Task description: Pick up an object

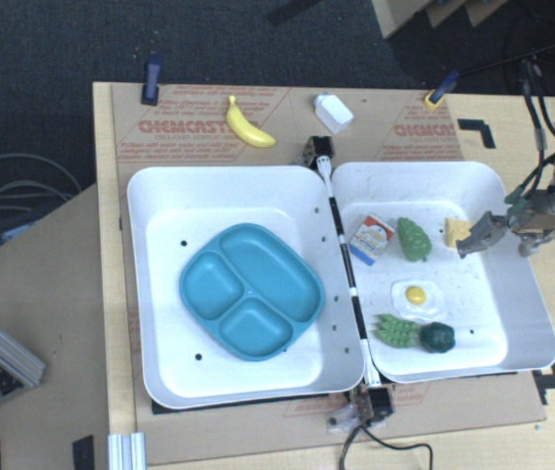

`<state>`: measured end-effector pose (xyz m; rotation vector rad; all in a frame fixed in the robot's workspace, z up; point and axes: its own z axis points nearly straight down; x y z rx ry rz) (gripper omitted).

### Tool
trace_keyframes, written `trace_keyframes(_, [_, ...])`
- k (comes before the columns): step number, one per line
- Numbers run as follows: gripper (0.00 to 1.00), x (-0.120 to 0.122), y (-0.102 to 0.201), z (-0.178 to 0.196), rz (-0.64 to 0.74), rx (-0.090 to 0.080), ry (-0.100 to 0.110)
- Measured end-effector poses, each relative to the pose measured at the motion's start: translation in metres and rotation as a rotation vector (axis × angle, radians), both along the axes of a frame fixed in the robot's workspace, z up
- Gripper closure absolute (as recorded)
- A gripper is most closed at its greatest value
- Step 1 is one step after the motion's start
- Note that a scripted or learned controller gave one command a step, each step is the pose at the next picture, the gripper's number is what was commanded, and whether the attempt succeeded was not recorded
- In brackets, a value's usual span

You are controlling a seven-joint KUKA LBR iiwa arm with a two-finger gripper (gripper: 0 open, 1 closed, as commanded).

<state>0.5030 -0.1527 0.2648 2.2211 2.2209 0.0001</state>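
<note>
target: no object assigned; nearest candidate is the yellow piece (pixel 456 230), lying in the right bin (pixel 522 292) by its far right corner, just beside my fingers
other candidates: green vegetable (pixel 413 239) and small red-and-white carton (pixel 370 239) along the far side of the right bin; fried-egg toy (pixel 416 297) mid-bin; leafy green piece (pixel 395 332) and dark green round piece (pixel 439 338) touching each other by the near edge
my gripper (pixel 483 233): over the right bin's right side, reaching in from the right edge; one dark finger tip points at the yellow piece; can't tell if the fingers are wide or narrow from this angle; nothing visible between them
contact: can't tell if the tip touches the yellow piece or just sits beside it
progress: my read is approach stage only. All items lie on the bin floor, none lifted. Left to do: close on something, lift it clear
left bin (pixel 160 204): holds the blue divided plate (pixel 250 289), roughly centred, tilted to the bin edges
bench (pixel 120 125), far edge: banana (pixel 248 125) and a white block (pixel 334 113) outside the bins, well apart from me
risk: the yellow piece is close to the bin wall, so finger clearance on that side looks tight
</note>
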Motion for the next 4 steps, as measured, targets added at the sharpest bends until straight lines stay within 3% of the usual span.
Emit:
trace_keyframes(1, [0.0, 0.083, 0.039, -0.097, 0.002, 0.002, 0.003])
trace_keyframes(2, [0.0, 0.093, 0.033, -0.177, 0.001, 0.001, -0.003])
trace_keyframes(3, [1.0, 0.094, 0.034, -0.166, 0.0, 0.001, -0.008])
trace_keyframes(4, [1.0, 0.08, 0.106, -0.079, 0.003, 0.002, -0.003])
